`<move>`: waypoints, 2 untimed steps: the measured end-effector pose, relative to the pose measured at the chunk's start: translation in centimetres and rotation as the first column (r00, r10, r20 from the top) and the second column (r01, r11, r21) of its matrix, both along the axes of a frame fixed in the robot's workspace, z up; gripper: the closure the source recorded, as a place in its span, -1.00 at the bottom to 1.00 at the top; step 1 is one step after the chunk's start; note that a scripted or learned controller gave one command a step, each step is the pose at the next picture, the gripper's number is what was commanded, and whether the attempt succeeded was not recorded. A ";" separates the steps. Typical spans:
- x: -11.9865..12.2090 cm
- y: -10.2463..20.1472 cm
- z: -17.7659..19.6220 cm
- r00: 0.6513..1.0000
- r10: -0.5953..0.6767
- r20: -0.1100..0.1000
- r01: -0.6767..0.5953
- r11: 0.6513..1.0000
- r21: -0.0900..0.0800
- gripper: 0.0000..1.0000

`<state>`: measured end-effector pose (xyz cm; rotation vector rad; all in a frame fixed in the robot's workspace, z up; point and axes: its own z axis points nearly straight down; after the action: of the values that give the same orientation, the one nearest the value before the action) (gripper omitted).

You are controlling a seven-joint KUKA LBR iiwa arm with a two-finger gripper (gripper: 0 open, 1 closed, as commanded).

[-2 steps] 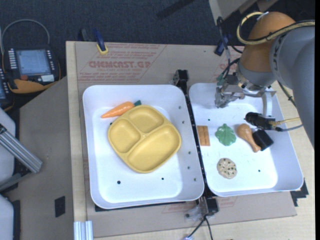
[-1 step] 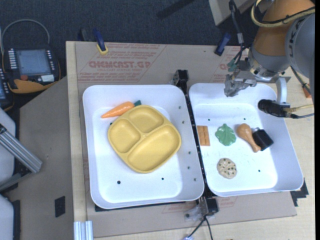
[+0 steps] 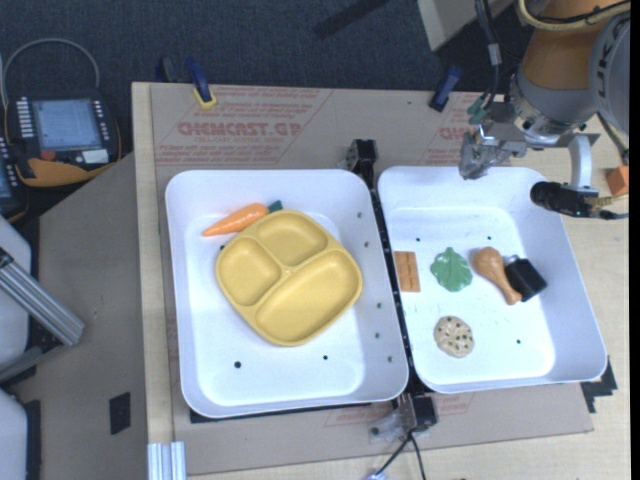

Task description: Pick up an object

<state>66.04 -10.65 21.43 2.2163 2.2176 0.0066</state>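
Observation:
The right bin (image 3: pixel 560 318) holds a brown wafer (image 3: pixel 406 272), a green leaf (image 3: pixel 451 269), a toy chicken drumstick (image 3: pixel 493 270) with a black block (image 3: pixel 526 277) against it, and a speckled cookie (image 3: pixel 454 336). In the left bin (image 3: pixel 190 298) an orange carrot (image 3: pixel 235 219) lies at the far edge of a yellow divided plate (image 3: pixel 288 276). My gripper (image 3: pixel 477 165) hangs over the right bin's far rim, well behind the objects, pointing down. Nothing shows beneath it.
The grey arm with its orange band (image 3: pixel 570 28) comes in from the top right, and a black cylinder (image 3: pixel 560 198) juts over the right bin's far right corner. Blue clamps (image 3: pixel 203 83) (image 3: pixel 445 86) grip the cardboard's back edge. A teach pendant (image 3: pixel 62 133) lies at far left.

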 end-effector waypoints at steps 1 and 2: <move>-2.3 4.8 -0.8 1.000 0.004 -0.011 -0.004 1.000 0.004 1.00; -4.1 9.3 -0.7 1.000 0.004 -0.010 -0.004 1.000 0.004 1.00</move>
<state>61.96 -1.33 20.78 2.2188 2.2295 -0.0005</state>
